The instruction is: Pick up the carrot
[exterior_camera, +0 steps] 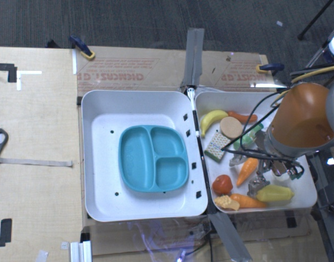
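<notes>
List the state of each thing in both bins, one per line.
Blue plate: flat in the left bin, nothing on it.
Carrot: tilted in the right bin, not lifted.
End effector: low beside the carrot.
Banana: lying at the bin's far end.
Tomato: resting near the divider.

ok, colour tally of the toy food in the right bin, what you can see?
Right bin, by main colour, visible items:
Orange: 2, a carrot and another orange piece
Yellow: 3, banana, pale yellow piece, small chunk
Red: 2, tomato, red-orange piece
Tan: 1, round slice
Green and white: 1, block
Total: 9. The arm may hide more.
</notes>
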